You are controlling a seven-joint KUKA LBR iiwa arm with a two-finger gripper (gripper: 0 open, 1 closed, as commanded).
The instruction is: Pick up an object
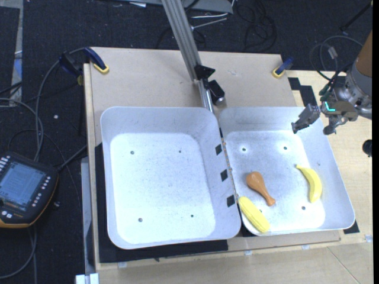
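Our hand (315, 120), fingers apart and holding nothing, hovers above the right bin's (278, 136) far edge, well apart from the banana (311, 183) near its right wall, which we judge light, stiff and slippery, best pinched mid-curve.

On my bench (148, 76), 2 white bins sit side by side, the left bin (118, 123) beside the right bin (337, 176). A handheld control pad (21, 188) lies on the dark floor (47, 28) among cables (35, 117).
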